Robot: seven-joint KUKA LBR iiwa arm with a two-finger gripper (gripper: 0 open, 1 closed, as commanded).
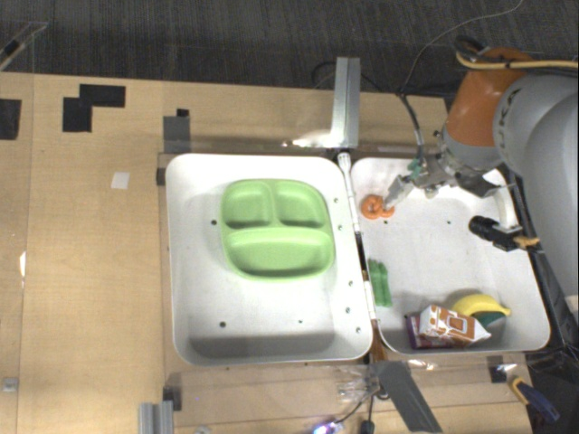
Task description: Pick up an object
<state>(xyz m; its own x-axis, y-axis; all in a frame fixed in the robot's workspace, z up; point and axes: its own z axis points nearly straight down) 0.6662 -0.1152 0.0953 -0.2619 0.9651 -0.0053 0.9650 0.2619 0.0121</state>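
With the gripper point(391, 199) poised right at the small orange object point(376, 208), grip state impossible to tell, it could nudge it against the right bin's wall point(355, 208) just beyond and miss.

A green divided plate point(275, 227) lies in the middle of the left white bin point(194, 333). Beyond that bin's far edge, black tape patches point(90, 105) mark the wooden bench point(81, 269).

Single fixed camera above bench point(81, 242), slanted downward, both bins point(190, 333) framed.
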